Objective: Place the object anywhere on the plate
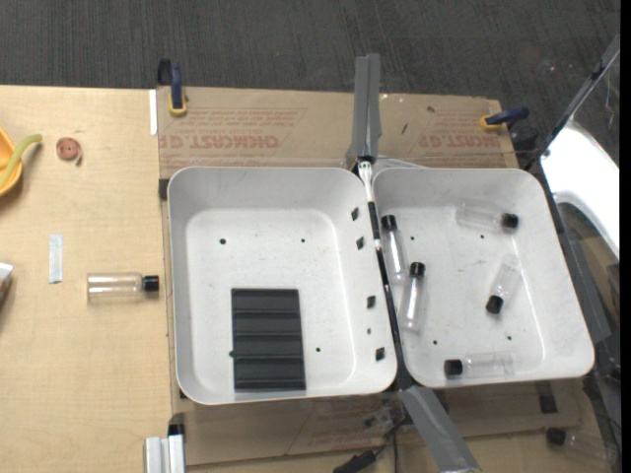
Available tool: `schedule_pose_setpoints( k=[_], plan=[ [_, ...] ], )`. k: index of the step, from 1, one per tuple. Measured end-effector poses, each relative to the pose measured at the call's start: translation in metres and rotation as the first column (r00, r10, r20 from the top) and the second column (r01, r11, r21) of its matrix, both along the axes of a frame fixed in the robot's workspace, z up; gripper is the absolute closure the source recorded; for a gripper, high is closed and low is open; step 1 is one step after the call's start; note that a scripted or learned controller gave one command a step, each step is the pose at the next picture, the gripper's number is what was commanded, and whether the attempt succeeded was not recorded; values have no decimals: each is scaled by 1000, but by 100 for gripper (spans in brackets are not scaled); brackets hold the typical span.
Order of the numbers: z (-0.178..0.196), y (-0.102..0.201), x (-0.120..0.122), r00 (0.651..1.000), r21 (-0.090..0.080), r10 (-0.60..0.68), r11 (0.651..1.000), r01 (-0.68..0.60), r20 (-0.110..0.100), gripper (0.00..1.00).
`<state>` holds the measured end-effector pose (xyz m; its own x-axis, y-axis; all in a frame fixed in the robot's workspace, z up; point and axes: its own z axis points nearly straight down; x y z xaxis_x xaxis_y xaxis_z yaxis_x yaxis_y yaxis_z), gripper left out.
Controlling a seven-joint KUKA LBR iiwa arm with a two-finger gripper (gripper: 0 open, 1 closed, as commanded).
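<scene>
You cannot tell the gripper's state from this view. The black ribbed plate (266, 340) lies flat in the left bin (187, 264), near its front edge and left of centre, with nothing on it. Your candidate objects are five clear vials with black caps in the right bin (562, 294): two (391, 246) (413, 294) along its left wall, one (485, 218) towards the back, one (501, 288) right of centre and one (478, 366) at the front edge. The wall between the bins separates them from the plate. Another vial (121, 284) lies on the worktop (89, 382), left of the bins.
</scene>
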<state>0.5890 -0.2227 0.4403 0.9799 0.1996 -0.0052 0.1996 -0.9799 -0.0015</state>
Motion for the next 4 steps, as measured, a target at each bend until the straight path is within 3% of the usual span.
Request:
schedule_pose_setpoints(
  k=[1, 2, 3, 4],
  plan=[
    [-57, 110, 56, 1000, 0, 6, 1000, -6, 1, 0],
    [0, 39, 53, 1000, -1, 8, 1000, -8, 1, 0],
    [0, 0, 16, 1000, 0, 0, 1000, 0, 0, 0],
    [-1, 44, 54, 1000, 0, 1, 1000, -1, 1, 0]
  ],
)
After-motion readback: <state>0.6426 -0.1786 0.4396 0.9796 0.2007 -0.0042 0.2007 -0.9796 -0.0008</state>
